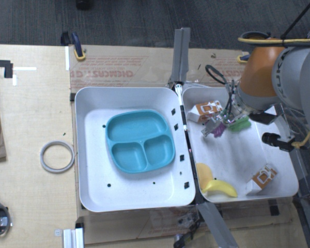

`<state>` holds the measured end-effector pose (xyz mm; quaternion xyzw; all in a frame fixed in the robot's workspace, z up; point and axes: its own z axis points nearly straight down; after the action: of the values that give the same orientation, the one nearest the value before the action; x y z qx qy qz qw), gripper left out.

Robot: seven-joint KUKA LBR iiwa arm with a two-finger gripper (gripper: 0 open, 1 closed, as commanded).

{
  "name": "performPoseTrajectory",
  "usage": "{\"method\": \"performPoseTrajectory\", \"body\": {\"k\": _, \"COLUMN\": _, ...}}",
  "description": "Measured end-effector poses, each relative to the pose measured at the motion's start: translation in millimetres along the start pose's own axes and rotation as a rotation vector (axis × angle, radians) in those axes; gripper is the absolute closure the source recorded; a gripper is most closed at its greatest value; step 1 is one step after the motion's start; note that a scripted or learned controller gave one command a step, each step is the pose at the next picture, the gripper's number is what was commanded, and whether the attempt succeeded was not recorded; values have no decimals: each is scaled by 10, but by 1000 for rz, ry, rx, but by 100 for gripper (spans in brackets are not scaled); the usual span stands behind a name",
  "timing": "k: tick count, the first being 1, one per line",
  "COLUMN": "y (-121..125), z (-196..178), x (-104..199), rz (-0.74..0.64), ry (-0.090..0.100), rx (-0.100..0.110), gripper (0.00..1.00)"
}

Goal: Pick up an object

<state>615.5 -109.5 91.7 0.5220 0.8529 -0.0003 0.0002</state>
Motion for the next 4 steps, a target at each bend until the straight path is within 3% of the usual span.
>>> {"method": "performPoseTrajectory", "body": {"k": 1, "y": 0, "z": -97, "x": -13, "rz": 1, "ry": -2, "rx": -1, "gripper": 100}}
{"method": "performPoseTrajectory", "body": {"k": 2, "y": -1, "z": -95, "x": -12, "rz": 1, "ry": -2, "rx": -1, "gripper": 0}}
{"method": "performPoseTrajectory", "body": {"k": 3, "y": 167, "z": -391, "x": 15, "rz": -127, "ry": -2, "rx": -2, "gripper": 0}}
{"method": "performPoseTrajectory", "body": {"k": 4, "y": -119, "z": -1, "x": 175, "rz": -191, "ry": 0, "rx": -1, "gripper": 0}}
